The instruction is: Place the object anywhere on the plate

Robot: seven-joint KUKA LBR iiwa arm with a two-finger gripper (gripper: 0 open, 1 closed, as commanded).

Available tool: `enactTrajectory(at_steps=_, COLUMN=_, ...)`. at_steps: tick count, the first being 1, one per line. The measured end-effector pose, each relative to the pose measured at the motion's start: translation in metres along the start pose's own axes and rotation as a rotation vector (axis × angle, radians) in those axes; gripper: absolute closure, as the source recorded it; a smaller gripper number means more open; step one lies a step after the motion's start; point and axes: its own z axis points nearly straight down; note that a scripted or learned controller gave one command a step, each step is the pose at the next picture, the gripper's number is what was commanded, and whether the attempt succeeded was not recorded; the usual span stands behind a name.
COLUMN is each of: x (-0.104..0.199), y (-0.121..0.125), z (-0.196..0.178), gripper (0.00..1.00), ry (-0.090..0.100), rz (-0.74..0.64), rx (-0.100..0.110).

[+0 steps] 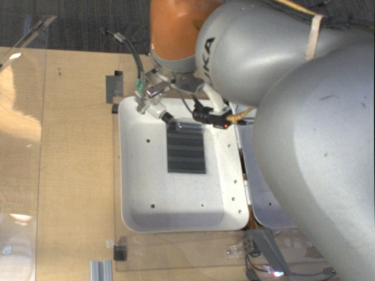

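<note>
From the camera view, the grey arm (293,86) sweeps in from the right, its bulk covering most of the right bin (266,212), and its orange band (176,19) sits above the wrist at the far edge of the left bin (176,215), with the gripper (153,101) pointing down over that bin's far left corner. A dark ribbed rectangular object (186,149) lies flat on the left bin's floor just beside and nearer the camera than the gripper, apart from it. Whether the gripper is spread or closed is too small and cluttered by cables (217,119) to tell, and no plate can be made out.
</note>
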Motion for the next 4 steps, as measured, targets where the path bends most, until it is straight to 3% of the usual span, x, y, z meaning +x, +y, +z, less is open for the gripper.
enactTrajectory(at_steps=2, x=-0.010, y=0.009, z=-0.018, gripper=1.00, ry=-0.004, rz=-0.078, rx=-0.010)
enactTrajectory(at_steps=3, x=-0.020, y=-0.002, z=-0.073, gripper=1.00, ry=-0.003, rz=-0.313, rx=-0.005)
enactTrajectory(at_steps=4, x=-0.002, y=0.007, z=-0.135, gripper=1.00, ry=-0.003, rz=-0.767, rx=-0.006)
